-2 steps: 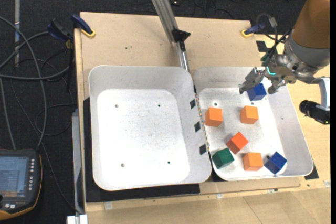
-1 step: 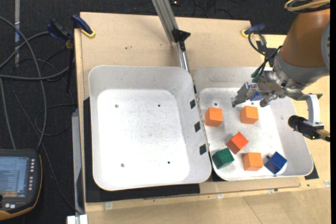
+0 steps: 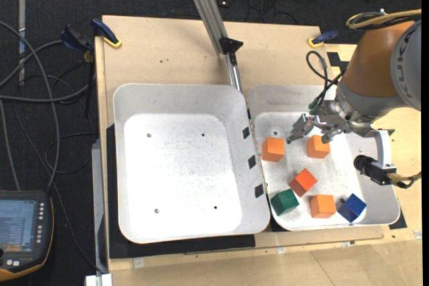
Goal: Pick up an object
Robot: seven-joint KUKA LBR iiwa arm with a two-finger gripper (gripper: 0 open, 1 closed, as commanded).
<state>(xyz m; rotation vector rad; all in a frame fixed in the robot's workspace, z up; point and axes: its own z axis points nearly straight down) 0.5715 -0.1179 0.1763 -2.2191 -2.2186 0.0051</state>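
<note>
The claw hangs spread and empty over the right bin, between two orange cubes: one just left of it, another just below-right. Both look light, stiff, and flat-faced, so pinching across opposite sides should hold. The green cube lies farther off.

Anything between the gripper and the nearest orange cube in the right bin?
Nothing visible. The gripper sits just above the bin floor between two orange cubes, with bare floor on the way to either.
</note>
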